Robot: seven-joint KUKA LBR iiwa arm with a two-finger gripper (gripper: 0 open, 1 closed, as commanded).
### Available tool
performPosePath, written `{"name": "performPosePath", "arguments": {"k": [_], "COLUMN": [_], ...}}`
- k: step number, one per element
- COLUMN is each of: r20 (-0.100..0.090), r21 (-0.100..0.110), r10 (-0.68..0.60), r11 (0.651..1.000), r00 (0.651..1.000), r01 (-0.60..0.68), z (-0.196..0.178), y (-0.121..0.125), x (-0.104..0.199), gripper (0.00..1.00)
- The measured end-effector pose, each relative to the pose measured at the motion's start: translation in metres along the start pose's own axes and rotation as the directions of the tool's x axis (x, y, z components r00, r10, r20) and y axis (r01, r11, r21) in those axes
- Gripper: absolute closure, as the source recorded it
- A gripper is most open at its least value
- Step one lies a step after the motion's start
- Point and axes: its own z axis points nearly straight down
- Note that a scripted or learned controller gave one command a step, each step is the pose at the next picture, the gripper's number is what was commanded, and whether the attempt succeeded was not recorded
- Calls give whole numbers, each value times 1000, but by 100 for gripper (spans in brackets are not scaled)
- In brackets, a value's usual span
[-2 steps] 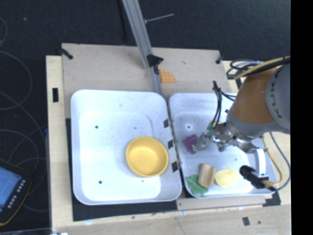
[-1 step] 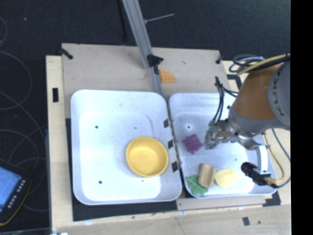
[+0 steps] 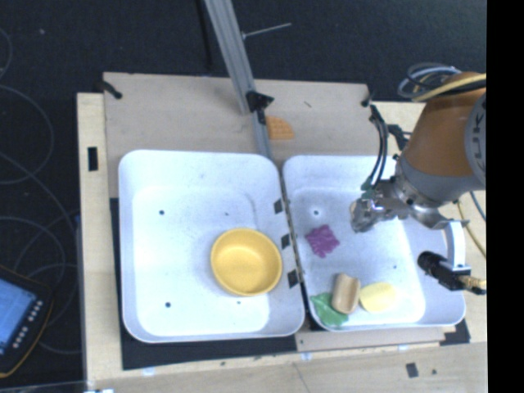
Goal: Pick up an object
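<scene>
My gripper [image 3: 363, 216] hangs over the right bin [image 3: 385, 174], a little right of a purple lumpy object [image 3: 322, 240] that lies on the bin floor. Nothing shows between the fingers. Near the bin's front edge lie a tan cylinder [image 3: 345, 292], a pale yellow rounded piece [image 3: 377, 297] to its right, and a green piece [image 3: 326, 310] partly tucked under the cylinder. A yellow bowl [image 3: 245, 261] sits upright in the left bin [image 3: 164, 187], toward its front right.
A grey metal post [image 3: 233, 51] slants up from the bins' shared back edge. A small orange item [image 3: 279, 128] lies on the bench behind the bins. Cables and a black fitting [image 3: 440, 270] hang off the arm at the right.
</scene>
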Motion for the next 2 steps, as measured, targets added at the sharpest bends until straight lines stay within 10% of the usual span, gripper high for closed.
{"name": "performPosePath", "arguments": {"k": [2], "r20": [-1], "r21": [5], "r10": [-2], "r11": [1000], "r00": [1000], "r01": [2], "z": [-64], "y": [6], "x": [-6], "gripper": [100]}}
